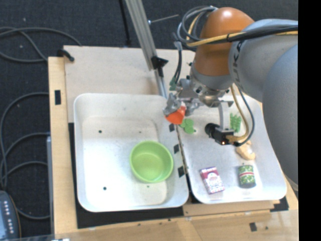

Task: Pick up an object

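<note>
Gripping an orange object (pixel 176 116) between its fingers, the gripper (pixel 175 109) hangs over the divide where the two white bins meet, and that divide serves as the landmark for everything else. Left of the divide lies the left bin (pixel 100 134), and in it a green bowl (pixel 151 161) sits upright, close to the divide and toward the near edge. At the divide itself the orange object is raised, pinched at the gripper's tip. Just right of the divide, directly beside the orange piece, lies a small green object (pixel 189 126) on the floor of the right bin (pixel 271 179). Further right of the divide, toward the near edge, a red and white packet (pixel 212 179) lies flat. Beyond it, well right of the divide, a pale tan object (pixel 246 151) rests, with a small green can (pixel 246 175) nearer the front.
</note>
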Action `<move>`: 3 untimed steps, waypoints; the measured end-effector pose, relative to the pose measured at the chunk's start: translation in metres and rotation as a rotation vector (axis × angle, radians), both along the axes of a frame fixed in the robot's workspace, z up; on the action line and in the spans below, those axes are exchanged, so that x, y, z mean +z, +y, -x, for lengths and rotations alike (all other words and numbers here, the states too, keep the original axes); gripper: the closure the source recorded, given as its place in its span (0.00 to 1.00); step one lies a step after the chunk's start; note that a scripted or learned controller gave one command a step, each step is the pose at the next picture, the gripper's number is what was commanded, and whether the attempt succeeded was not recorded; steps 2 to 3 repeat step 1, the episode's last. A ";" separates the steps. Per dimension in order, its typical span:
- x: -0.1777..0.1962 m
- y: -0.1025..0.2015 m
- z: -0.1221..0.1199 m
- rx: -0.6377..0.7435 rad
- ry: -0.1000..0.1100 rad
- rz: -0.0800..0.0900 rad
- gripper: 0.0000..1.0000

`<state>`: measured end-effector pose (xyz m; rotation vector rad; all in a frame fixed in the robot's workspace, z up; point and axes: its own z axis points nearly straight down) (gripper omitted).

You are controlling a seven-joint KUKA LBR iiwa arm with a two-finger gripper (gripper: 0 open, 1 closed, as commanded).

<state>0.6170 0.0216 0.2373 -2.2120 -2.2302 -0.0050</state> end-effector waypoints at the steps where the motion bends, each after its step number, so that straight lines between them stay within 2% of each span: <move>1: 0.007 0.042 0.008 -0.004 0.001 0.001 1.00; 3: 0.007 0.042 0.008 -0.004 0.001 0.001 1.00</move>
